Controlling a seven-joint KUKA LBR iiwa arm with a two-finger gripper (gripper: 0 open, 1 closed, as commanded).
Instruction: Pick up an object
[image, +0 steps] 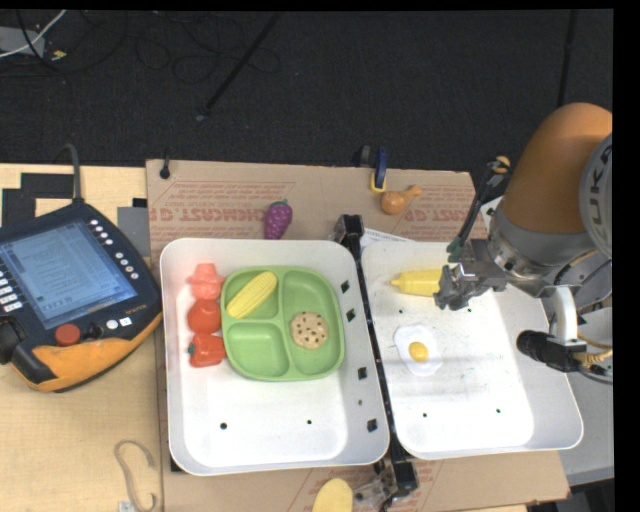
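Camera view: gripper (455, 296) dark, blurred; jaw state unclear; hides yellow bottle (415, 283) end.

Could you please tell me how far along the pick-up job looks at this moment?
Nothing looks picked up yet. The gripper is low in the right bin, at the end of the yellow bottle, which lies on the bin floor. Gripping and lifting are left. The fried egg lies untouched nearby.
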